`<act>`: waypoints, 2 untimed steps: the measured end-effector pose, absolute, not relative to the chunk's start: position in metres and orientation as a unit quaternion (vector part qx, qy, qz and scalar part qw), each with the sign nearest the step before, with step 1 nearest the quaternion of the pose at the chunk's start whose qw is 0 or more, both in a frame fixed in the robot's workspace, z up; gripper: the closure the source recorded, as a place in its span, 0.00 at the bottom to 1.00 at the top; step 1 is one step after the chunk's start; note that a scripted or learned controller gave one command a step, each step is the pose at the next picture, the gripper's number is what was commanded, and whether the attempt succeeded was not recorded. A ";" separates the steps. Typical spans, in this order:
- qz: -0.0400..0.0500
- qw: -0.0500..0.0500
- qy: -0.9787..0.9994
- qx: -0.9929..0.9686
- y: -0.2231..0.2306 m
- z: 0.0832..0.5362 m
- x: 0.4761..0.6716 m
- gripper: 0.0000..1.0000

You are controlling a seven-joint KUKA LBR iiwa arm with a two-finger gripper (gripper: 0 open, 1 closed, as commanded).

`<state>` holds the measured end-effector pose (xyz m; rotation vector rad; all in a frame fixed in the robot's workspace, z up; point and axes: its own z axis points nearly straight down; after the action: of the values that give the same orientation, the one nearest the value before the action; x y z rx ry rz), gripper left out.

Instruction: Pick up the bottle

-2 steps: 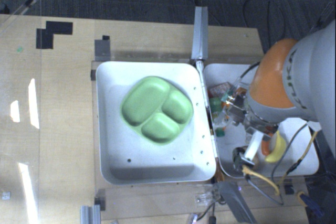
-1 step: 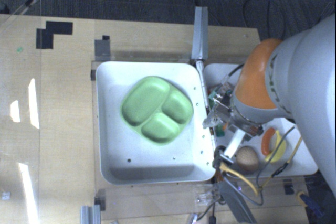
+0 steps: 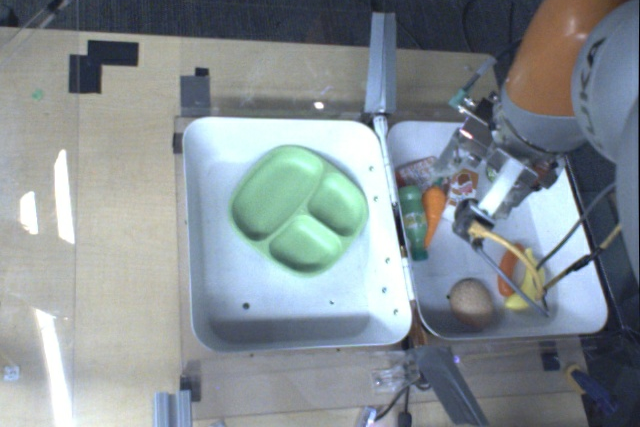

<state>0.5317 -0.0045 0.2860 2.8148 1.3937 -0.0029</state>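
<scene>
The bottle point(image 3: 412, 218) is small and green. It lies lengthwise along the left wall of the right bin point(image 3: 575, 315), next to an orange carrot point(image 3: 433, 212). My gripper point(image 3: 452, 161) hangs over the upper middle of that bin, just right of and above the bottle's far end, above a red and white packet point(image 3: 461, 183). Nothing can be seen held in it, and the arm hides part of the bin behind it.
The left bin point(image 3: 215, 315) holds a green divided plate point(image 3: 299, 206). A brown round fruit point(image 3: 470, 301) and a small orange item point(image 3: 510, 264) lie in the right bin's near part. A metal divider post point(image 3: 380, 65) stands between the bins at the back.
</scene>
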 end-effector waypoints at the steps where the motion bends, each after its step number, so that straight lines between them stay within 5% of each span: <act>1: -0.002 -0.001 0.424 0.906 -0.062 0.192 0.521 0.00; 2: -0.004 -0.002 0.427 0.904 -0.062 0.199 0.522 1.00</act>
<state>0.5224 -0.0615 0.1988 2.8440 1.3425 -0.0135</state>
